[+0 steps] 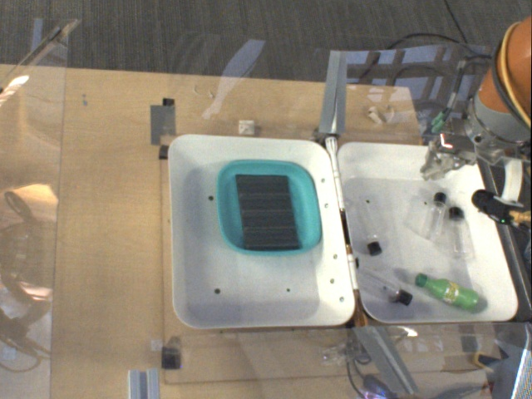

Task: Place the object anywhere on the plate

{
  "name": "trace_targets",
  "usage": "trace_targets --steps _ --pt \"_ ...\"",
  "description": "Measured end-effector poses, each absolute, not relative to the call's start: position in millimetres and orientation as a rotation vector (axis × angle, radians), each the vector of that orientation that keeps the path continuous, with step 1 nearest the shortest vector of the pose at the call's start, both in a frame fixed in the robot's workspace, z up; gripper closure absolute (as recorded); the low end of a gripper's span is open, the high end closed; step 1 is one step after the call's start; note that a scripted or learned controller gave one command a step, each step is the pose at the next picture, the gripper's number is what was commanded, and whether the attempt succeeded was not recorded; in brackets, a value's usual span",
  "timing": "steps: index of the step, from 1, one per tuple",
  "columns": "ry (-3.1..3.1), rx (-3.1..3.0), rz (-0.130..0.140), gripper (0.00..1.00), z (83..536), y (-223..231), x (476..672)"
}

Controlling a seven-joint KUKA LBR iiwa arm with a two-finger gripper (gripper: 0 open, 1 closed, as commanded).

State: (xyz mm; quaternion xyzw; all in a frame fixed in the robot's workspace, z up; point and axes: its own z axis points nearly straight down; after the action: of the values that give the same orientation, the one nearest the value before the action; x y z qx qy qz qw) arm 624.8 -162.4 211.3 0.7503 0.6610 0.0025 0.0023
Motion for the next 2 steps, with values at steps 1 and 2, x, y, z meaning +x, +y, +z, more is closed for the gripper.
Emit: trace_targets --steps 1,2 --pt "2.074 2.354 0.008 0.0 211 -162 624.7" --pt "2.147 2.286 0.005 0.0 264 -198 669.6"
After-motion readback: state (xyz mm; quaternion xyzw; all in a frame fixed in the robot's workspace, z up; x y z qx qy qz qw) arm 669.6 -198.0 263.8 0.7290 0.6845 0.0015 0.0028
